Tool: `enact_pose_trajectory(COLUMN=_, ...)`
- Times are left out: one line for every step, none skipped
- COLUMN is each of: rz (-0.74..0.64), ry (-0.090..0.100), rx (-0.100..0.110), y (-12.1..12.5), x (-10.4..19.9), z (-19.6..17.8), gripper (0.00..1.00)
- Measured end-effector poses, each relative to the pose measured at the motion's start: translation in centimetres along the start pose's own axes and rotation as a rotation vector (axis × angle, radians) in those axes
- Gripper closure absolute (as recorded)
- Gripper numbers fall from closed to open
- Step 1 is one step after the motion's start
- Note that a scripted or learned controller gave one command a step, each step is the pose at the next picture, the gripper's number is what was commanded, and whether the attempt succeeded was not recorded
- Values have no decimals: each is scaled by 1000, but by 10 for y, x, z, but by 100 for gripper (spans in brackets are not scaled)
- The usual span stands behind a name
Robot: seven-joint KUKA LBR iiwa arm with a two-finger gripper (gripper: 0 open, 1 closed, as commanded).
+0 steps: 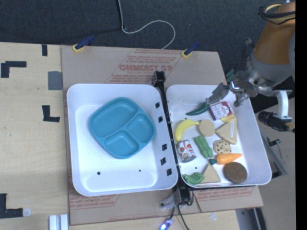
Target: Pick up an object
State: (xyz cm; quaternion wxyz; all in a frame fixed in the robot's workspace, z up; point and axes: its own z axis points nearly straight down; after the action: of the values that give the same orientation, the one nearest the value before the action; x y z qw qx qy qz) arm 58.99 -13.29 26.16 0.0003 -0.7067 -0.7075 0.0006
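Observation:
My gripper (224, 98) hangs over the far part of the right bin (256, 143), fingers spread and open. One fingertip (211, 99) is near a dark green pepper (195, 111); the other is at the bin's right side. A maroon carton (221, 110) lies just below the gap, not held. Toy food lies closer to the front: a banana (184, 127), a beige disc (206, 127), a cheese wedge (228, 133), a green pod (204, 146), a carrot (226, 158), a small can (186, 151) and a brown patty (235, 172).
The left bin (81, 171) holds a blue divided plate (122, 127). Black clips (164, 128) line the ridge between the bins. The arm's orange band (276, 32) rises at the right. A white cable (144, 28) lies beyond the cardboard.

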Motion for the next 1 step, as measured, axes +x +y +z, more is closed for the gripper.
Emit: enact_pose_trajectory(rz=-3, ry=1, rx=-8, y=-49, x=34, z=-93, gripper=0)
